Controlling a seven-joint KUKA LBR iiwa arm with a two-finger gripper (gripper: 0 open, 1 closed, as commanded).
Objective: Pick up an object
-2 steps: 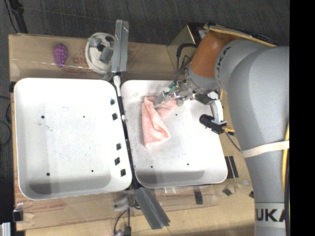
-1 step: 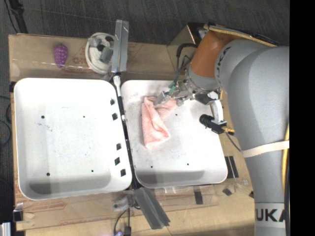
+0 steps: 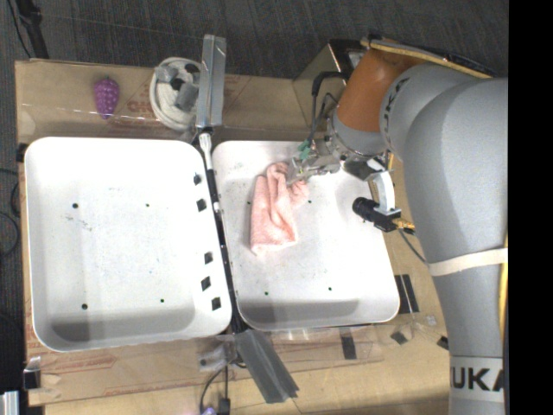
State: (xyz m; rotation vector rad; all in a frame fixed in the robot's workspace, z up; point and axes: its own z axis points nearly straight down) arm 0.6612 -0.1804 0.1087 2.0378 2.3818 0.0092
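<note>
My gripper (image 3: 304, 164) sits at pink cloth (image 3: 274, 207) top edge, right bin (image 3: 367, 275); grip state unclear, can't tell. Purple obj (image 3: 106, 96) on bench, far left.

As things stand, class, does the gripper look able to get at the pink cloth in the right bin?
Probably yes: the gripper sits at the pink cloth's upper edge, and nothing lies over the cloth.

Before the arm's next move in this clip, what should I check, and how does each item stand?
1. Pink cloth lies inside the right bin: ok.
2. Gripper sits at the cloth's upper right corner: ok.
3. Cloth caught between the fingers: cannot tell.
4. Cloth lifted off the bin floor: not ok, most of it lies flat.
5. Cloth apart from the bin walls: ok.
</note>
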